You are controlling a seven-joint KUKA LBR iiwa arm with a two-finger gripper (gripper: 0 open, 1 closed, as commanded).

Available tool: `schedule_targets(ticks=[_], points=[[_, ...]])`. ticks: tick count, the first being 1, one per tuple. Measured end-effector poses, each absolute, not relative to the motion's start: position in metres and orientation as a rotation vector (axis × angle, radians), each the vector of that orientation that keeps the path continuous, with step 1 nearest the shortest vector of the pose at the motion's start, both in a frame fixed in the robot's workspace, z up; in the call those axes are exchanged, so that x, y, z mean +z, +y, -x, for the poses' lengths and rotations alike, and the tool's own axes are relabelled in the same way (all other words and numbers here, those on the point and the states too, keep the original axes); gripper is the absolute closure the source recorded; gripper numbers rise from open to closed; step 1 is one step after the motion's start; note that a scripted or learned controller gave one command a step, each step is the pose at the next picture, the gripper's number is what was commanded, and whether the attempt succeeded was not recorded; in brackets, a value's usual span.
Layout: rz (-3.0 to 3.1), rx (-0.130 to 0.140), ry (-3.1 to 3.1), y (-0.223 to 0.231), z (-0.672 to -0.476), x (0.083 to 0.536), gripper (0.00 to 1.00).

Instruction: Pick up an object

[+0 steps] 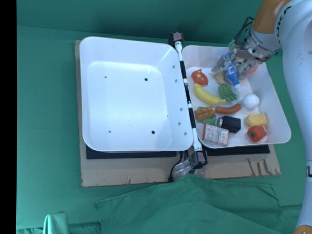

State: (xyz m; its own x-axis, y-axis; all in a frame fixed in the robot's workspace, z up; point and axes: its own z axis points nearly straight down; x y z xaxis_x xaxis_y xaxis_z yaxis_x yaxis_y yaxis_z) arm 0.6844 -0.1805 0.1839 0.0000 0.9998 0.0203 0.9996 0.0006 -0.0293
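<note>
Objects of the task lie heaped in the right bin [278,130]. By size, first comes the green-draped surface [48,130], then the brown board [122,174] under both bins. The left bin [97,48] is the bigger one in view, tilted a little, its floor dotted with small holes. The right bin sits just beside it, a black-and-white striped bar [187,99] between them. The grey arm [300,57] reaches in from the right, its orange band [273,4] above the wrist. The claw [233,65] hangs over the far part of the right bin, among the toys there; whether it is open or closed on anything cannot be told, though a blue item [232,75] sits right under it.

In the right bin, roughly in falling size: a yellow banana [207,95] near the middle, a red-and-white packet [216,134] at the near edge, a sausage [228,109], a black block [230,124], a yellow piece [256,119], an orange-red piece [256,133], a brown waffle-like piece [204,113], a green item [226,91], a red piece [199,76], and a white ball [251,100].
</note>
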Motion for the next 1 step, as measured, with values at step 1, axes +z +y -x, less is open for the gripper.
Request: schedule_targets(ticks=[1], points=[[2.23, -0.002, -2.219, -0.1874, -0.6292, 0.2183, 0.0]])
